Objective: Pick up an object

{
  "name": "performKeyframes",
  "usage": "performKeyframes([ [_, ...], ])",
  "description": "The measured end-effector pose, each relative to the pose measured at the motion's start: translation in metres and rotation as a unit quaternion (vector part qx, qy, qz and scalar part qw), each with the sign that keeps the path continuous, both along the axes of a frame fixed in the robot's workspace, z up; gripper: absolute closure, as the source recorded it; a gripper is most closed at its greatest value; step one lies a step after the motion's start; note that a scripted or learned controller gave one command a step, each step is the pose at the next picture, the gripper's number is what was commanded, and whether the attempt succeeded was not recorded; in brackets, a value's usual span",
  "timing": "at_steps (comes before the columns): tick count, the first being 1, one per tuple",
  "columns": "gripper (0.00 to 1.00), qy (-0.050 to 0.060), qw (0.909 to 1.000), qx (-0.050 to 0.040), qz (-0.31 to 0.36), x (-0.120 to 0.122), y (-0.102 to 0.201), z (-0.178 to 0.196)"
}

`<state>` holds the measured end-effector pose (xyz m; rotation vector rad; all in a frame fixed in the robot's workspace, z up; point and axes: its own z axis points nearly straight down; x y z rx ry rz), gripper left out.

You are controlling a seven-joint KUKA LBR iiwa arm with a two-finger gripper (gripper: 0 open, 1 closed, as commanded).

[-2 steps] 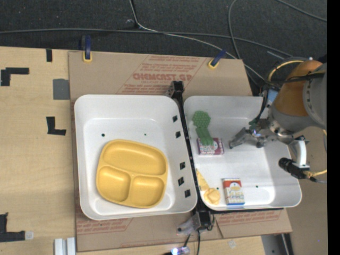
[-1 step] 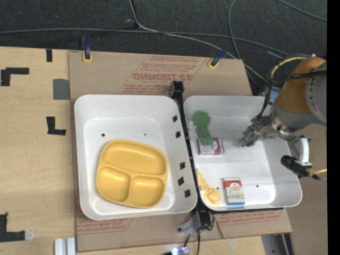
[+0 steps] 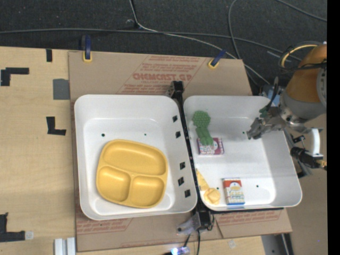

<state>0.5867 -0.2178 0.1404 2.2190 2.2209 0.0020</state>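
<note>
Hovering over the right side of the right bin (image 3: pixel 276 158): gripper (image 3: pixel 255 132), reaching in from the right on the grey arm (image 3: pixel 303 97) with its orange band. Fingers too dark and small to tell whether spread or closed; nothing seen between them. Bare white floor beneath the tip.

Well to the left of the tip, near the divider between the bins: green brush (image 3: pixel 202 122), head toward the back, handle running forward. Touching or overlapping its handle end: small purple-and-white packet (image 3: pixel 211 146), lying flat. Near the front wall, well apart from the gripper: red-and-white box (image 3: pixel 233 190), lying flat. Just left of the box, in the front left corner: yellow piece (image 3: pixel 211 195), with a paler yellow strip (image 3: pixel 202 180) behind it along the divider.

Lying in the left bin (image 3: pixel 87 142), toward its front: yellow divided plate (image 3: pixel 132 172) with three compartments.

Under both bins: cardboard sheet (image 3: pixel 154 73) clamped at the back edge, on a wooden bench (image 3: pixel 32 158).
</note>
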Motion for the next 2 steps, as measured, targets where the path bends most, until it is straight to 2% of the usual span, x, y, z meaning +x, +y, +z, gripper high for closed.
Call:
performKeyframes([
  [2,1.00,-0.001,1.0000,-0.0005,0.000,-0.003,-0.003,0.097],
])
